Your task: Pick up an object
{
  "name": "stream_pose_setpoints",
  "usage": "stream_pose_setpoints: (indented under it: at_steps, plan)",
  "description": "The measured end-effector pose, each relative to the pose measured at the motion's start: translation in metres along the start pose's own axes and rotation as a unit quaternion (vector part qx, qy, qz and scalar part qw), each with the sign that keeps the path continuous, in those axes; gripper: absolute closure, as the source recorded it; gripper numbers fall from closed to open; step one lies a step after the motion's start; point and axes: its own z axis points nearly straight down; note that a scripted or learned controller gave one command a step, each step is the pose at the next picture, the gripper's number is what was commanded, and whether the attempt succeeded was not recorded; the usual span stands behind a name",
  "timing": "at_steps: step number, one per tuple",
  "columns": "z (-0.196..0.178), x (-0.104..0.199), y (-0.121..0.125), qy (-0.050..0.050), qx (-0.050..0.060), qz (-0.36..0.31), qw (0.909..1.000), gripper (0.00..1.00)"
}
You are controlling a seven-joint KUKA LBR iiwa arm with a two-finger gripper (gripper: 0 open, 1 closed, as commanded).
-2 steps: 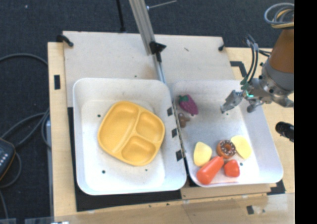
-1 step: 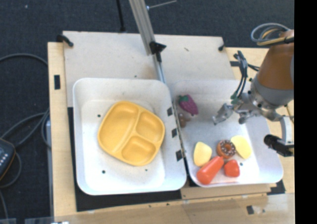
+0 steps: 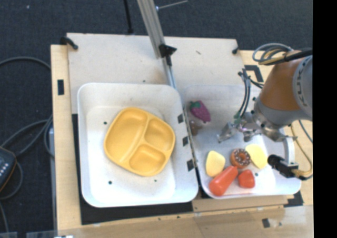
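Objects for picking lie in the right bin, clustered along its front edge: a pale yellow piece, an orange carrot, a red piece, a brown ring and a second yellow piece. A purple item sits apart near the bin's left wall. The gripper hangs over the bin's middle, above the cluster; metal parts blur together there, so finger spacing cannot be determined, and nothing is visible between them. The arm's upper part is cut off at the right. The left bin carries a yellow tray.
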Motion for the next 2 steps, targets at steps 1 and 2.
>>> stream_pose_setpoints:
  at_steps: [1, 2]
  plan:
    - [0.031, -0.001, 0.000, 0.000, -0.002, 0.000, 1.0000, 0.00]
    - [0.018, -0.002, 0.001, 0.000, -0.005, 0.002, 1.0000, 1.00]
